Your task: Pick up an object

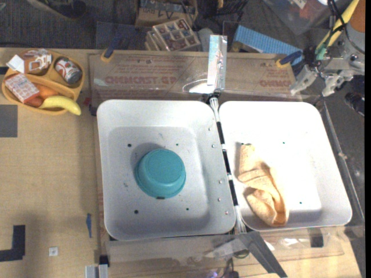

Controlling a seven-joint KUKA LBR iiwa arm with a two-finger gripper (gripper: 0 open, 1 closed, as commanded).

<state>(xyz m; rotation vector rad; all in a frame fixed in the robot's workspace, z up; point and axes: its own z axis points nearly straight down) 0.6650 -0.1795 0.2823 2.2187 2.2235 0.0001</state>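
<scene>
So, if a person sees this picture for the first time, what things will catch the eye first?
Probably the teal bowl, upside down near the middle of the left bin, because its colour stands out against the white. Next, the crumpled tan cloth along the left side of the right bin. Then the yellow tray of toy food at the far left, with a banana.
</scene>
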